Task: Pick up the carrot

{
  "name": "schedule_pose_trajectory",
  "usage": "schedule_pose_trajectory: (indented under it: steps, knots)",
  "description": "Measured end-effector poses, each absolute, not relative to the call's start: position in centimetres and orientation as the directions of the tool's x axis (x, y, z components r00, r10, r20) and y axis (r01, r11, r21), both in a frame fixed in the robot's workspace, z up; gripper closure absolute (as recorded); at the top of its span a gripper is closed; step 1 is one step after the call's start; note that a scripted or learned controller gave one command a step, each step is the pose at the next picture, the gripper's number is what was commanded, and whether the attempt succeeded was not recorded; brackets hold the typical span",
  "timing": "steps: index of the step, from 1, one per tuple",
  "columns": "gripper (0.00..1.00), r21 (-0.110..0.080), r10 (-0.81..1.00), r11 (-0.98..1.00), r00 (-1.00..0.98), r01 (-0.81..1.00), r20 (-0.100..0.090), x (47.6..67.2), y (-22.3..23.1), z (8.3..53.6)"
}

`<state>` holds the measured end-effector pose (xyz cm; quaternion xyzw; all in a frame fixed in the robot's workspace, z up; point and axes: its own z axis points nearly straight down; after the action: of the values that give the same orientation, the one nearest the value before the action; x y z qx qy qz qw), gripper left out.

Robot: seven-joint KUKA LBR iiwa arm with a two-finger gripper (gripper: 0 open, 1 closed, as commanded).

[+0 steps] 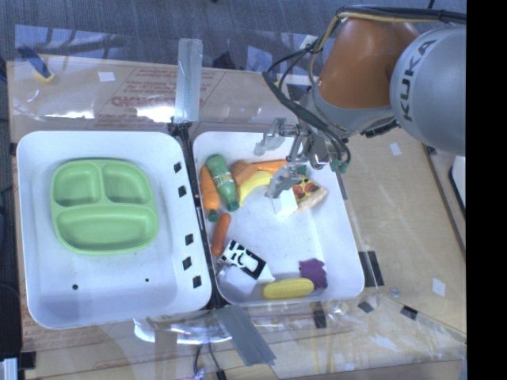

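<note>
An orange carrot (207,191) lies along the left wall of the right bin (342,236), next to a green bottle (223,182). A second, darker carrot (220,234) lies just below it. A third orange piece (255,167) sits at the back of the bin beside a banana (253,185). My gripper (274,163) hangs over that orange piece and the banana, to the right of the carrots. Its fingers (268,142) are spread open with nothing held between them.
The right bin also holds a pizza slice (310,195), a black and white box (242,260), purple grapes (314,271) and a yellow corn cob (287,289). In the left bin (32,236) rests a green divided plate (103,206).
</note>
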<state>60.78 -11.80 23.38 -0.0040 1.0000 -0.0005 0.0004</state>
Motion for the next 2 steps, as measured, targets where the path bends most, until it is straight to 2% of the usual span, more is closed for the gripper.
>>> schedule_pose_trajectory:
  steps: [1, 2]
  knots:
    - [0.00, -0.001, -0.242, 0.970, -0.970, -0.242, -0.003, 62.3, -16.0, 20.3]
    - [0.00, 0.001, -0.238, 0.971, -0.971, -0.238, 0.002, 62.8, -17.8, 9.0]
